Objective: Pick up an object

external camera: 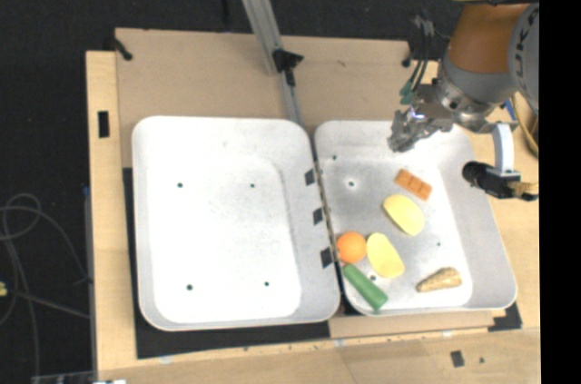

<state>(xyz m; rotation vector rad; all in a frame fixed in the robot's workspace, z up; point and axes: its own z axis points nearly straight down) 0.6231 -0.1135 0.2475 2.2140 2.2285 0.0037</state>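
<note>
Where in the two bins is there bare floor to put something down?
The whole left white bin floor is bare. In the right white bin, the far-left stretch beside the divider is free. Crowded: the near half, with the orange block, two yellow pieces, orange ball, green stick, tan wedge.

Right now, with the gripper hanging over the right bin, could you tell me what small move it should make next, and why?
Probably a short move toward the orange block and down. The gripper sits over the right bin near its far edge, nothing between its fingers, and that block is the nearest object, lying apart from the others.
</note>
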